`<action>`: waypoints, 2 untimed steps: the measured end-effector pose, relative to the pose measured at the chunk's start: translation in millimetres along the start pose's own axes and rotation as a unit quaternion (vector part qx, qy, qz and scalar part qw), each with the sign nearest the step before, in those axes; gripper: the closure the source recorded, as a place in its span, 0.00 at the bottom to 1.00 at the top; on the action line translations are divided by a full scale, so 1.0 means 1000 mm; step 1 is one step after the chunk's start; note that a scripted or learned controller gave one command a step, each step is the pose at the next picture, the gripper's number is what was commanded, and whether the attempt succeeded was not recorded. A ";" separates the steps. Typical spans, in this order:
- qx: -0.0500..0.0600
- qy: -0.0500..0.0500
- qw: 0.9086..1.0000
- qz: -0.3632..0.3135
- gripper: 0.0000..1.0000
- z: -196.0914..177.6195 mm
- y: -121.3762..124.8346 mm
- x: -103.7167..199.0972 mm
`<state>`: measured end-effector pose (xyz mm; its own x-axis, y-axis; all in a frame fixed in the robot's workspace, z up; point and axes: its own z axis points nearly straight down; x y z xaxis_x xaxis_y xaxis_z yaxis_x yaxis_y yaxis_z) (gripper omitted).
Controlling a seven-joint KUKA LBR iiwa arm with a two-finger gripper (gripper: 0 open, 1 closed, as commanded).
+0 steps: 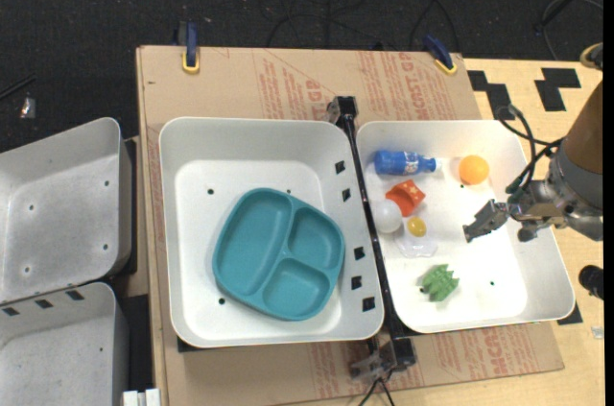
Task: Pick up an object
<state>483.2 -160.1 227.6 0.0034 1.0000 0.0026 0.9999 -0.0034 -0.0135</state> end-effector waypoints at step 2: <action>-0.004 0.000 1.000 -0.001 0.00 0.058 0.003 0.001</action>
<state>485.0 -158.5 170.0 0.0015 1.0000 0.0017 1.0000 -0.0015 -0.0051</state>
